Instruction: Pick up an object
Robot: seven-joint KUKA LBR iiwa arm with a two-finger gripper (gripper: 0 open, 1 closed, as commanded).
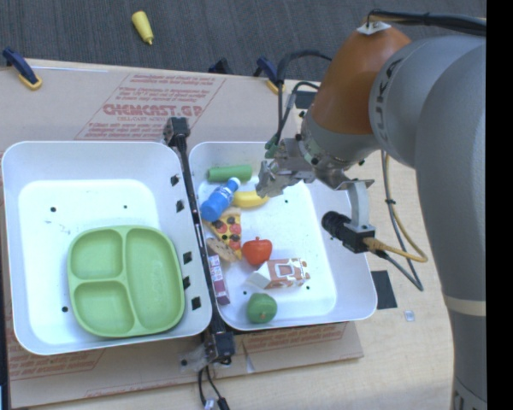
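Cardboard lines the bench under both bins. Right of centre, the pincer [269, 178] hovers just above a banana [250, 200]; whether it is parted, I cannot tell. Descending and closing comes next.

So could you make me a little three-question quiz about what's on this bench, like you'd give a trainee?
1. True or false: the green divided plate lies in the left bin.
2. Which item lies nearest the gripper? A) green apple B) banana C) small carton
3. Fill in: the blue bottle lies in the ____ bin, near the divider between the bins.

Key:
1. True.
2. B: the banana lies just below the gripper, in the right bin.
3. Right.
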